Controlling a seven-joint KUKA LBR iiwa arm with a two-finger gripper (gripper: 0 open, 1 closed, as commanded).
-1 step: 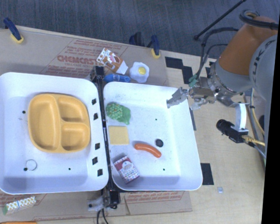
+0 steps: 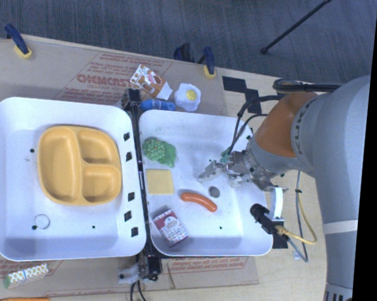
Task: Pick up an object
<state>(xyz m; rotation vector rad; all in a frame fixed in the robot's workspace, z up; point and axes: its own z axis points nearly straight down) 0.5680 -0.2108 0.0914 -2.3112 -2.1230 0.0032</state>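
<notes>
Starting nearest the gripper, which hangs low over the right bin, we cannot tell how it is set, since the metal there is a blur, and nothing shows held in it. Just beside it lie a small grey disc and the toy sausage, which we judge the likeliest pick: light, smooth, probably hard plastic, so it may roll or squirt out of a pinch. We would take it across its narrow middle, closing square to its length. The disc sits near its right end and could be nudged. Further left lies a flat yellow cheese slice, thin and hard to get under, and above it a knobbly green broccoli piece, light and easier to grip. Near the front wall a small red-and-white carton lies tilted. Nothing is stacked on the sausage, so the way down looks free. Beyond the divider, the left bin carries a yellow compartment plate, well apart from our work.
</notes>
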